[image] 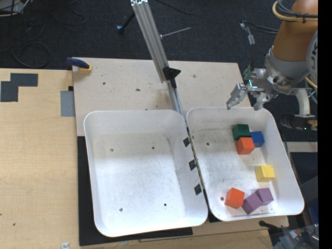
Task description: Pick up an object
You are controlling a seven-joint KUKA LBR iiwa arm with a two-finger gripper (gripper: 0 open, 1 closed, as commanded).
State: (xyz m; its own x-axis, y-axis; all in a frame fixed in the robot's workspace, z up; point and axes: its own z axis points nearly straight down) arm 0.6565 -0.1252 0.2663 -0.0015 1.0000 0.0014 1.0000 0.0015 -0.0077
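Nothing's been picked up yet. The claw point(244, 98) hangs spread wide and holding nothing above the top rim of the right bin point(290, 191). The blocks lie in that bin, the green block point(240, 131) nearest, so the whole grab remains.

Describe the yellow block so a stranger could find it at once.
Start at the right-hand white bin, the one nearest the arm. Along its right side, the yellow block sits alone, between the green, blue and orange cluster and the purple pair. It is the only yellow thing there.
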